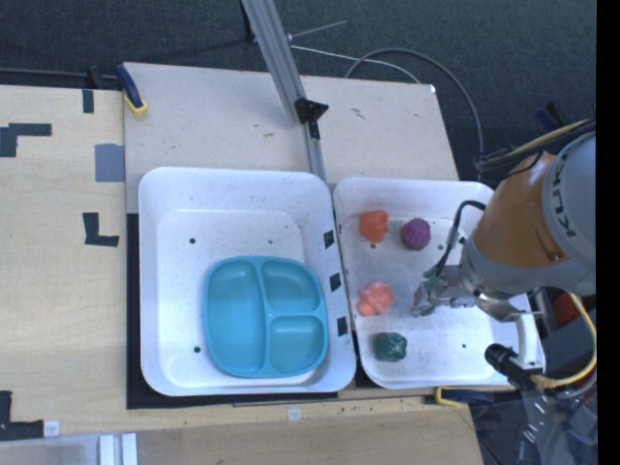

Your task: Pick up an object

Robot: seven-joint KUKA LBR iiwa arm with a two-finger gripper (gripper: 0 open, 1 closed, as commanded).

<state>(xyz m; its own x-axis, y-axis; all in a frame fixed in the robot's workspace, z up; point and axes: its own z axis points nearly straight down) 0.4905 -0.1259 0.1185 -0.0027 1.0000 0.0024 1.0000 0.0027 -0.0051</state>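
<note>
Approach step judged in hand — nothing gripped yet. Claw (pixel 426 301) is seen low in the right bin (pixel 455 361), lower right of frame, just beside the pink-orange lump (pixel 374 299); finger gap can't be told. Next: claw to be centred over the lump, lowered, closed.

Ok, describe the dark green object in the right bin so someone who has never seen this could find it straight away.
Start at the right bin, the one the arm reaches into. Four small objects lie in it; the dark green object sits nearest the bin's front edge, just below the pink object. It is the darkest of the four, unlike the orange object and purple object at the back.
</note>
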